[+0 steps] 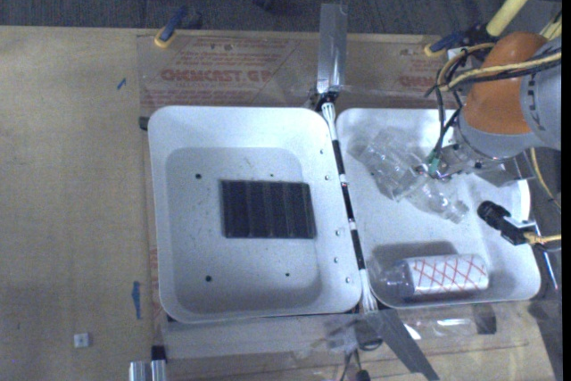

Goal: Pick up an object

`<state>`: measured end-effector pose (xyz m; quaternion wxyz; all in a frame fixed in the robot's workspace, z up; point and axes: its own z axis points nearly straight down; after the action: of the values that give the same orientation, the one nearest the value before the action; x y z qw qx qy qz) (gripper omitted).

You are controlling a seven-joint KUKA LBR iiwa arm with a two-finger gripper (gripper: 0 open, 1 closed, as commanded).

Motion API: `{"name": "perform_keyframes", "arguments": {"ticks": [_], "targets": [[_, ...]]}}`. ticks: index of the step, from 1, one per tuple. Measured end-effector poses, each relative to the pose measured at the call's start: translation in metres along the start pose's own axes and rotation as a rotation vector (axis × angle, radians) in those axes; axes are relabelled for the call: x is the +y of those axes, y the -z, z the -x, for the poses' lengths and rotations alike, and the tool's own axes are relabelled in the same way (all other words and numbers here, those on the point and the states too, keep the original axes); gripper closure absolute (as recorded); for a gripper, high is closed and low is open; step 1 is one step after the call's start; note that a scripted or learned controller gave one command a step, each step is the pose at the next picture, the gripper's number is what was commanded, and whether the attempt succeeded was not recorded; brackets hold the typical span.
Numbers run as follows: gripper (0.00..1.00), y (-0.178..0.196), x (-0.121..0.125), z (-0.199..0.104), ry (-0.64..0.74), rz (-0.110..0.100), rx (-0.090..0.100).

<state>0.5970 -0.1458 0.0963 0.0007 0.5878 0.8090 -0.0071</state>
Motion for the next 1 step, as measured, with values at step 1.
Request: {"name": "perform_keyframes", "arguments": {"ticks": [1], "targets": [[0.0,-0.005,0.0137,-0.0062,0.069,-0.033,0.012]]}}
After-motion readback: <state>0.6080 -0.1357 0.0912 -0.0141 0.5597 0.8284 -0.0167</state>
